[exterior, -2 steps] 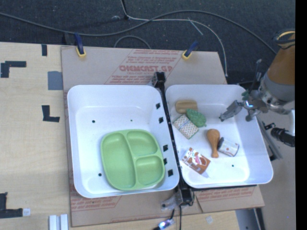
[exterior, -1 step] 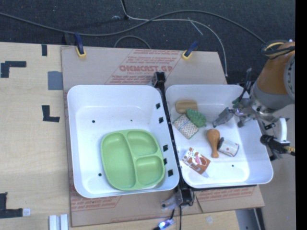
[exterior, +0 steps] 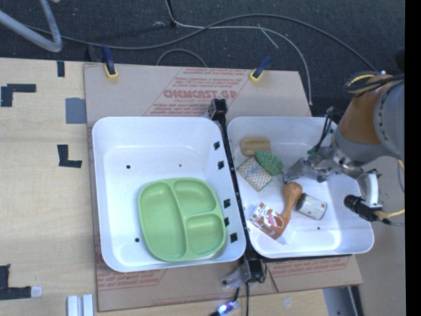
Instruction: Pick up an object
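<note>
Brush [exterior: 290, 201] lies in right bin [exterior: 355, 242], near gripper [exterior: 297, 170]; cannot tell how the jaws stand.

The setting is a robotics laboratory or test cell. A grey arm [exterior: 368, 127] with an orange band reaches in from the right over a light wooden table [exterior: 39, 196]. Two shallow white bins [exterior: 105, 150] sit side by side on a printed cardboard sheet [exterior: 191, 94], which is fastened at its far edge by two clamps [exterior: 108, 68]. Black tape marks [exterior: 66, 157] are stuck to the table surface. Loose cables [exterior: 217, 25] trail across dark carpet [exterior: 316, 12] behind.
</note>
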`<control>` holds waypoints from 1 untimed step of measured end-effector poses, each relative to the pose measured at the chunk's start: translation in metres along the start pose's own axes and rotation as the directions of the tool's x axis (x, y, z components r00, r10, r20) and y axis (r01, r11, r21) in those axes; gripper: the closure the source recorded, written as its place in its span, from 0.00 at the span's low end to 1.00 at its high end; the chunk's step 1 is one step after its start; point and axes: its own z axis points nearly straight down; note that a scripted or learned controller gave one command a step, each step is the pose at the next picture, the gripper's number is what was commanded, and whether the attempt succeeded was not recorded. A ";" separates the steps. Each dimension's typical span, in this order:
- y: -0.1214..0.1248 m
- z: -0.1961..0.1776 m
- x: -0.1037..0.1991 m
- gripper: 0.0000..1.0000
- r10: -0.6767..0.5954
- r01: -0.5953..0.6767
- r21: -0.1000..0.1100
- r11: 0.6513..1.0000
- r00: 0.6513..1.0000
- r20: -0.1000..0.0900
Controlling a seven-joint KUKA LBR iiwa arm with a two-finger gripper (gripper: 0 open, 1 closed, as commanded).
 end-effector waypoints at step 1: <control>0.001 -0.014 -0.001 1.00 0.000 0.000 -0.004 1.000 1.000 0.002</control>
